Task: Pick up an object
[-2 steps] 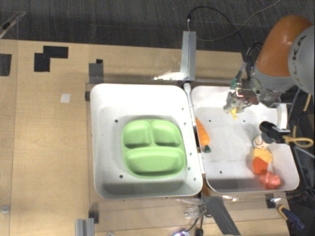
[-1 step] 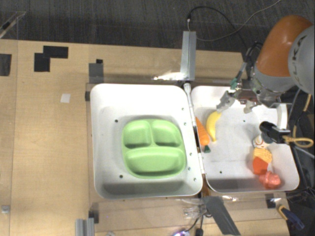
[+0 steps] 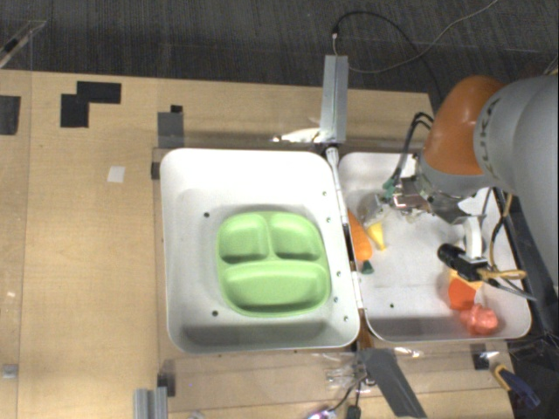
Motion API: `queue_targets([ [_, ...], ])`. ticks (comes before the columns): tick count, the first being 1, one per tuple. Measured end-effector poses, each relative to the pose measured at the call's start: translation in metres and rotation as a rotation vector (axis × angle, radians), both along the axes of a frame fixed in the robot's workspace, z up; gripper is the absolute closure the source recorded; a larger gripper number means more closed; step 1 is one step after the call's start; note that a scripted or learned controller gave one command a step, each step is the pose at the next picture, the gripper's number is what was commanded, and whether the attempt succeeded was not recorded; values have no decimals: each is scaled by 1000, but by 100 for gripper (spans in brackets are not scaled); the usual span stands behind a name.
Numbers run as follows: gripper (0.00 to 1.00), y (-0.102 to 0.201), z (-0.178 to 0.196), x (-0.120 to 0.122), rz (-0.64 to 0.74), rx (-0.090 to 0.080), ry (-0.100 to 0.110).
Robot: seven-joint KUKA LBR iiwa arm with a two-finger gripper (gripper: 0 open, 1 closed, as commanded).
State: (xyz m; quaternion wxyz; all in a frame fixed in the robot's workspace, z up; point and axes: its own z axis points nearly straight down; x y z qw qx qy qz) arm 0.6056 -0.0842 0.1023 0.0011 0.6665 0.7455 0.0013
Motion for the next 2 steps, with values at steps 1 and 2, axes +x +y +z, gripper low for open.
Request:
queue_targets([
  [1,0,-8,-12,-43,-107,-2,-15],
  [2,0,0,-12,1,186,-3,-11],
])
